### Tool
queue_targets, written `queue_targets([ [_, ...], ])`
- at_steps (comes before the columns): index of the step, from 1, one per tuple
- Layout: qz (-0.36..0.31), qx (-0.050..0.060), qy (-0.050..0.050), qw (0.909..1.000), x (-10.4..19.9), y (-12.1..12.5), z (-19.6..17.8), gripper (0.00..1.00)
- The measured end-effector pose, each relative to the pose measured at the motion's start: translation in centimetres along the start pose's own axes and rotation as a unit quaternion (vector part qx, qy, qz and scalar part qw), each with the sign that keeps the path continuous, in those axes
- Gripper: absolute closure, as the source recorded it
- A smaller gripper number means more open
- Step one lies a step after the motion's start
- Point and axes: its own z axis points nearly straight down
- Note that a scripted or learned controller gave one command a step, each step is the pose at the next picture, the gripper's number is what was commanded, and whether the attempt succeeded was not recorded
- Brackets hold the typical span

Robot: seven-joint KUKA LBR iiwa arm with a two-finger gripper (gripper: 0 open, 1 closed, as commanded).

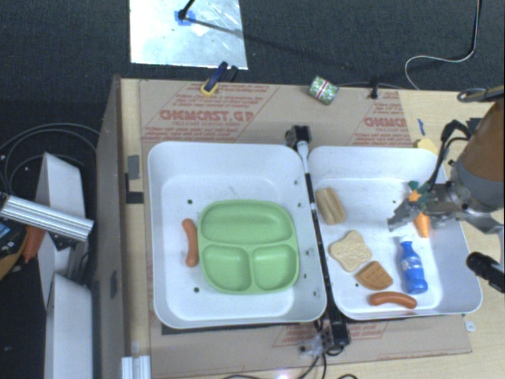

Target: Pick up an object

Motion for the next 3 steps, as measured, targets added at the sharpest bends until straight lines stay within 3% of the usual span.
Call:
queue_targets([
  [1, 0.001, 0.001, 0.000, 1.0000, -3.2, -1.9, 9.2, 0.00],
  [2, 0.001, -0.001, 0.000, 1.0000, -3.2, -1.8, 8.1, 1.00],
  [3, 0.001, -0.001, 0.000, 1.0000, -3.2, -1.8, 8.1, 0.00],
])
